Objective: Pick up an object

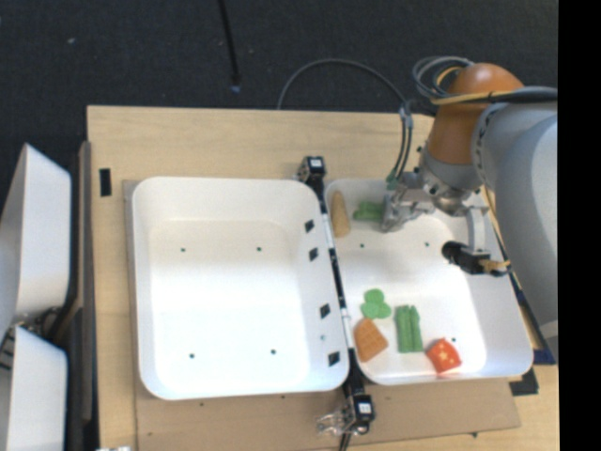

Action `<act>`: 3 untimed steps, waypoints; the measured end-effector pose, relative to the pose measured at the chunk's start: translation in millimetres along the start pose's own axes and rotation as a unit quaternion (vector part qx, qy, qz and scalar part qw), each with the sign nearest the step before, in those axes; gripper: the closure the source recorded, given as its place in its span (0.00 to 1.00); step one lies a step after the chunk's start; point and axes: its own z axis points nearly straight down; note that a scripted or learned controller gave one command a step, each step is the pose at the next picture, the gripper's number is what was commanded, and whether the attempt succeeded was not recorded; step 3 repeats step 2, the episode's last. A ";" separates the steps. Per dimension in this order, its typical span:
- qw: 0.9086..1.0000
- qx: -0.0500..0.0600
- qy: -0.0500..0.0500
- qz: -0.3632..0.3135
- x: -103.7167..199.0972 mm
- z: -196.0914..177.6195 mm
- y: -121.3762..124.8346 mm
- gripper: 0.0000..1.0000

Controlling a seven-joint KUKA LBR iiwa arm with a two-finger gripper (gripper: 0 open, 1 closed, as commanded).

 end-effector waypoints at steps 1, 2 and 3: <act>1.000 -0.004 -0.001 0.000 0.9 -2.9 0.5 0.00; 1.000 -0.003 0.000 0.003 20.4 -2.4 -84.1 0.00; 1.000 -0.003 0.000 0.003 20.4 -2.4 -84.1 0.00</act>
